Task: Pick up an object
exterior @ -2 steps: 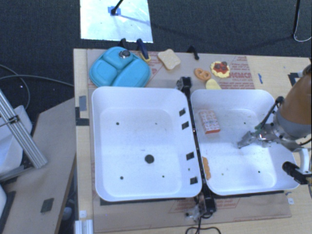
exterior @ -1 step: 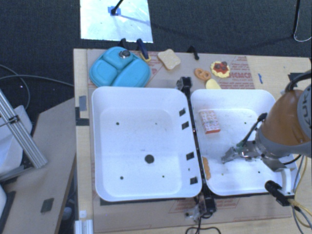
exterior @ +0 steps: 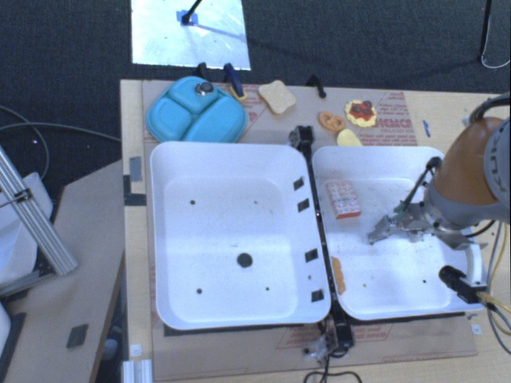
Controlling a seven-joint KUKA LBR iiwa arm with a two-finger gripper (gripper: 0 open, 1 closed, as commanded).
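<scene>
camera view: two shallow white bins sit side by side on the counter [exterior: 136, 114]. the left bin [exterior: 172, 238] holds a small dark round thing [exterior: 244, 259] near its middle, with a few tiny dark specks scattered on the floor around it. the right bin [exterior: 399, 298] holds a small pinkish-red and white box [exterior: 343, 199] lying flat in its upper left part, close to the divide between the bins. an orange-brown strip [exterior: 338, 275] lies along the right bin's left wall, lower down, well apart from the box.

the grey arm with its orange band [exterior: 471, 166] reaches in from the right over the right bin. the gripper [exterior: 379, 231] hangs low above the bin floor, to the right of and a little below the box, near it but not touching. whether the fingers are spread or pressed together cannot be told from this slant; nothing is seen between them. bare bin floor lies between the gripper and the box.

beyond the bins, on the brown cardboard at the far side, lie a blue divided plate [exterior: 196, 112], a toy slice of bread [exterior: 277, 96], a small pretzel [exterior: 330, 120], a little round tart with red topping [exterior: 361, 112] and a pale yellow piece [exterior: 349, 139] just beside the right bin's far rim. a silvery sheet [exterior: 188, 22] lies on the dark floor above the plate.
</scene>
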